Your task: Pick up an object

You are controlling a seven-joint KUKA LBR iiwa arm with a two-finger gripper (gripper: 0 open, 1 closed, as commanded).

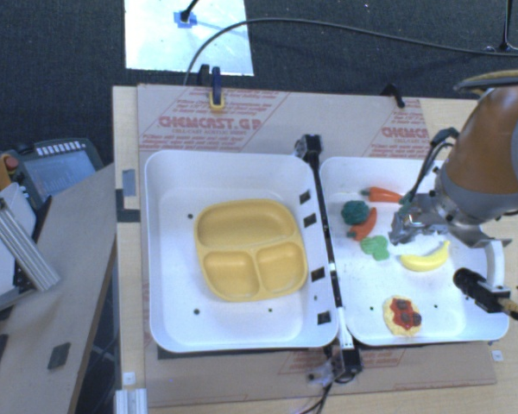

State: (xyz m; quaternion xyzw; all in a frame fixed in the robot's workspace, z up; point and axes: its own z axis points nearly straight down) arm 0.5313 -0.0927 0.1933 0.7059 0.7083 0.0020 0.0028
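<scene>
The toy banana point(425, 259) is lying flat, just below and right of the gripper point(403, 231), long side pointing left-right. I cannot tell its grip.

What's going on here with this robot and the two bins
The arm reaches into the right bin, its gripper low among toy foods: a banana, a carrot, green pieces and a small pizza. It sits between the banana and the greens; nothing looks lifted yet. The left bin holds a yellow tray.
</scene>
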